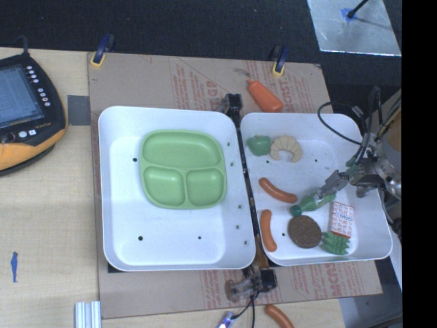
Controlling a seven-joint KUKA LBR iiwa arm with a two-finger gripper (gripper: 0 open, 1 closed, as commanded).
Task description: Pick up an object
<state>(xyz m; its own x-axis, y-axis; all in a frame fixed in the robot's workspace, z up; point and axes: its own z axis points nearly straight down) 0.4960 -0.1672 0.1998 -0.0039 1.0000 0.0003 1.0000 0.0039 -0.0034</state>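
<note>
White bins sit side by side on a cardboard sheet [205,80] clipped to the wooden bench. Left bin [123,238] holds one green divided plate [183,168], upper centre of the bin. Right bin [369,251] holds several toy foods: green pepper-like piece [259,144] and croissant [286,147] near the top edge; one sausage [277,190] mid-left, a second sausage [267,229] along the left wall; brown round patty [304,231] near the bottom; small printed packet [341,219] just right of the patty; green leafy piece [334,243] below the packet. Gripper [336,183] enters from the right, low over the right bin, fingers slightly apart. A green vegetable piece [311,202] lies touching or just below the fingertips; cannot tell whether it is between them. Orange carrot-like item [264,96] lies outside the bins, on the cardboard above the right bin. Tablet controller [27,111] at far left of bench.
</note>
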